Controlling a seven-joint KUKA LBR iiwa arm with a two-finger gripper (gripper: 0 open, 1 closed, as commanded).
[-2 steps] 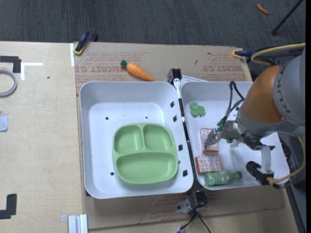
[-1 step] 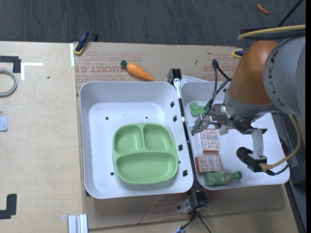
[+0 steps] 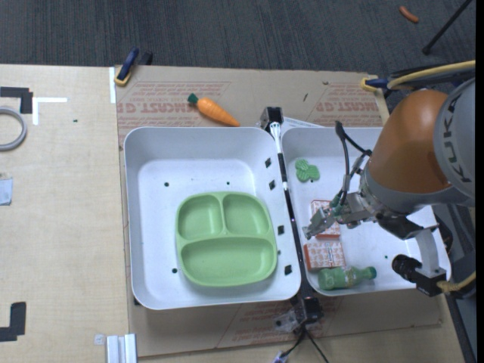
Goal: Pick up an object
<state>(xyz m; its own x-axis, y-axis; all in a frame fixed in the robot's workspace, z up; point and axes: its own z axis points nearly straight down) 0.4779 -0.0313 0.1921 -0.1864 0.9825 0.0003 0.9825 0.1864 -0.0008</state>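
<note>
The red-and-white carton [image 3: 325, 242] lies flat in the right bin [image 3: 363, 138], one of three things there, with the gripper [image 3: 321, 225] low over its upper left part, at about four o'clock from the frame's centre. Whether the fingers are spread or pressed together cannot be told; they blur against the carton's print. Nothing is visibly lifted.

Counting from the near edge: one green bottle [image 3: 346, 277] lies on its side at six o'clock of the carton, touching or just beside it. One carton. One small green leafy piece [image 3: 306, 172] sits at twelve o'clock of the carton, well apart. The left bin [image 3: 144, 203] holds one green divided plate [image 3: 225, 238] with three compartments, toward the near side.

Beyond the bins, one toy carrot [image 3: 214, 110] rests on the cardboard sheet [image 3: 249, 89] at eleven o'clock of the right bin. One blue clamp [image 3: 127, 66] grips the cardboard's far left corner.

The two bins stand side by side on cardboard over a pale wooden bench [image 3: 60, 225]. Dark grey carpet [image 3: 227, 13] lies past the bench, with one small orange object [image 3: 409, 13] on it at one o'clock.
</note>
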